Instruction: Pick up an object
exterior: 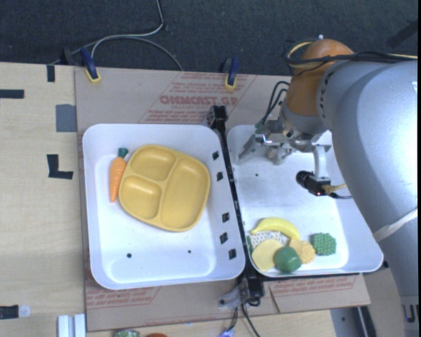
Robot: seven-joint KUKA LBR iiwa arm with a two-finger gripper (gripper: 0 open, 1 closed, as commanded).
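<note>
Banana (277, 225) is being taken as the likeliest pick. It is lying at the back of a small heap of toy food by the near edge of the right bin (281, 188), toward the wall shared by the 2 bins. Gripper (265, 146) is being held over the far left corner of that bin, well apart from the heap. Nothing is being seen in it, and whether it is apart or together cannot be told from this slant. The step in hand is being judged as the approach, with no grasp made yet.

A clean pick is being favoured by a descent from straight above, with closure across the banana's narrow width at mid-curve.

Crowding is being noted as the main hindrance. A yellow flat piece (262, 255) and a green ball (288, 259) are being pressed against the banana's near side. An orange piece (306, 251) and a knobbly green piece (323, 243) are lying just beside. The shared wall is also being judged close enough to foul the descent.

In the left bin (154, 262), a yellow divided plate (165, 187) is being flanked by a carrot (116, 177) near the left edge.
</note>
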